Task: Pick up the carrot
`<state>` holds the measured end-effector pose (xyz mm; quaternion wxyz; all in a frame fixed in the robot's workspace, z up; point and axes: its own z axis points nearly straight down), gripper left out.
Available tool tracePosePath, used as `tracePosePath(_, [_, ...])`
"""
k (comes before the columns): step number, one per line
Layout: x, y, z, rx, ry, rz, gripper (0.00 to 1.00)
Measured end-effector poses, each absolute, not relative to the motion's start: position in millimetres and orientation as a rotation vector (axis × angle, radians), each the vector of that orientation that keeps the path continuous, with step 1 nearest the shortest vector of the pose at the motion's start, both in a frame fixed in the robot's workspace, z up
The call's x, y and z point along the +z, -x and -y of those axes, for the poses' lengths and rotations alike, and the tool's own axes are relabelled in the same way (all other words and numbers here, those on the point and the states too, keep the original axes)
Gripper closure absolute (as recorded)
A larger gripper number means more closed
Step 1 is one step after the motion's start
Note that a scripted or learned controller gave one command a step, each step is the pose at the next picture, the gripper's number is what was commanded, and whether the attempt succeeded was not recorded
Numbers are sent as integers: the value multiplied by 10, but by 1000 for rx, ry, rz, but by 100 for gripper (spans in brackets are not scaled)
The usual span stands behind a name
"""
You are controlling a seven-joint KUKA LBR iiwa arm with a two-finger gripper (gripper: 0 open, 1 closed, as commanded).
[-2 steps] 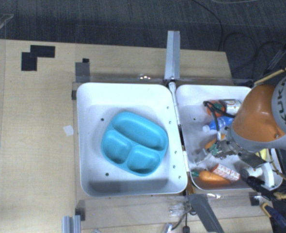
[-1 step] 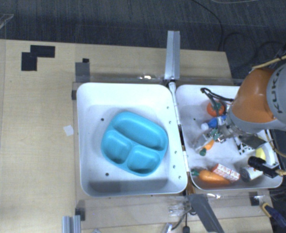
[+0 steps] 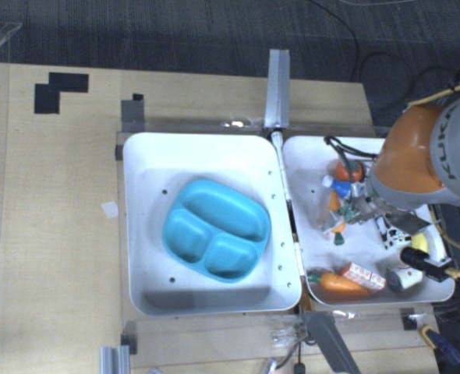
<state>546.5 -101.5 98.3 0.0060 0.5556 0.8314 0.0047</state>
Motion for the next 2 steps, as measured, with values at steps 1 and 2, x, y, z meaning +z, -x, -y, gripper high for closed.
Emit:
tracePosePath(1, [895,-5176,1425,10,-1534,-2724,100])
tracePosePath(2, [2415,-5029,734,3,-1490,-2759,100])
